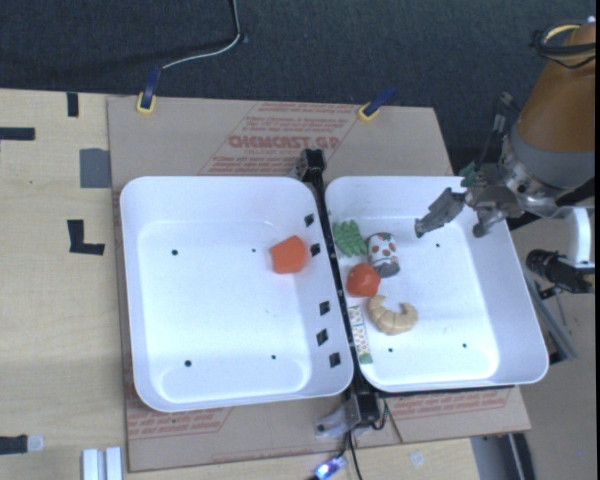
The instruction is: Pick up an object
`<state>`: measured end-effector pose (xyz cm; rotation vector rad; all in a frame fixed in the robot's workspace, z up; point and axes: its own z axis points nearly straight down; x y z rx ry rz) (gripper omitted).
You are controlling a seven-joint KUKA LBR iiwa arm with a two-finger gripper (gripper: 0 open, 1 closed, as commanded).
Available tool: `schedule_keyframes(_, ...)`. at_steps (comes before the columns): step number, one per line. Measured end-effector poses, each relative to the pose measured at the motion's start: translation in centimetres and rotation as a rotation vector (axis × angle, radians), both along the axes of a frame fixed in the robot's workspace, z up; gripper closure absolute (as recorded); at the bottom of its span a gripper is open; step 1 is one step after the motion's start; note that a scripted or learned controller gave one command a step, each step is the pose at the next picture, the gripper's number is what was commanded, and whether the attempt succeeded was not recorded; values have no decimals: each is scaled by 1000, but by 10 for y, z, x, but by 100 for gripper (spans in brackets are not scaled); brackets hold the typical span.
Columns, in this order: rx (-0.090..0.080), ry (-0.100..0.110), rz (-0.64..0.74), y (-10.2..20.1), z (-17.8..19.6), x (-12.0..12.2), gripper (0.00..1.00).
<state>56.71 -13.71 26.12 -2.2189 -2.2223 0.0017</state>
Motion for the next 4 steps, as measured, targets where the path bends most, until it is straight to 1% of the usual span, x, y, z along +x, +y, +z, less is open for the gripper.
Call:
schedule_keyframes(1, -8, -21, 0, -42, 185, 49, 0)
schedule_keyframes(2, -8, -13, -4, -89, 281, 26, 0)
schedule_keyframes(3, -4, -4, 0, -86, 284, 28, 100)
schedule_keyframes(4, 2, 4, 3, -33, 240, -9, 100)
